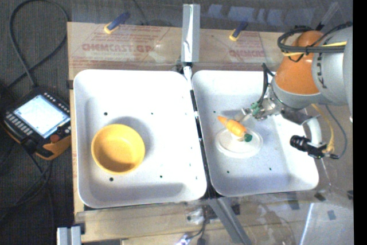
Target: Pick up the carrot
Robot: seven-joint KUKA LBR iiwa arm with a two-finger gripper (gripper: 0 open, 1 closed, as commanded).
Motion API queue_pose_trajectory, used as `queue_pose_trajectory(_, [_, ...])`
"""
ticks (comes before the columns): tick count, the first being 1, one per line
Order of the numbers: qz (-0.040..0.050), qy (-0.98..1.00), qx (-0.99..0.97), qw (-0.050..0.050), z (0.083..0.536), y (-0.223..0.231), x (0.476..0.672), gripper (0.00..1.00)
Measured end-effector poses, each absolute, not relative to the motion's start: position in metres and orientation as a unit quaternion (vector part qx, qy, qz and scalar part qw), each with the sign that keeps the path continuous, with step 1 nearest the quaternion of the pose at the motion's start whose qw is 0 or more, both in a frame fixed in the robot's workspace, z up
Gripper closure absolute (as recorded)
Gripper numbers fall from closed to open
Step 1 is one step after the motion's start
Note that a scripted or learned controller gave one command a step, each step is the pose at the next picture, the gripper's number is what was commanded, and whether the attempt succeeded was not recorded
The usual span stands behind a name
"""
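A small orange carrot [234, 126] with a green tip lies slantwise on a white round plate [238, 146] in the right bin [229, 181]. My gripper [257, 110] hangs just up and to the right of the carrot, a short gap away from it. The carrot is not between its fingers.
A yellow bowl [118, 148] sits in the left bin [92, 89], towards its front left. The grey arm with its orange band [298, 74] comes in over the right bin's far right corner. A metal divider post [190, 37] stands behind the bins.
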State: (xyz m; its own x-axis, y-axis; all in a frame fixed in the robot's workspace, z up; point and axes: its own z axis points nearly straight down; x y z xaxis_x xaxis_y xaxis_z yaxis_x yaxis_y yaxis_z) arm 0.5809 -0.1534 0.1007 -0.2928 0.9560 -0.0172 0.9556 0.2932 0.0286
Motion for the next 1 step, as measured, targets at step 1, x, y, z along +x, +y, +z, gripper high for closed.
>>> queue_pose_trajectory(1, [0.0069, 0.813, 0.582, 0.015, 0.1005, -0.1034, 0.5756, 0.0])
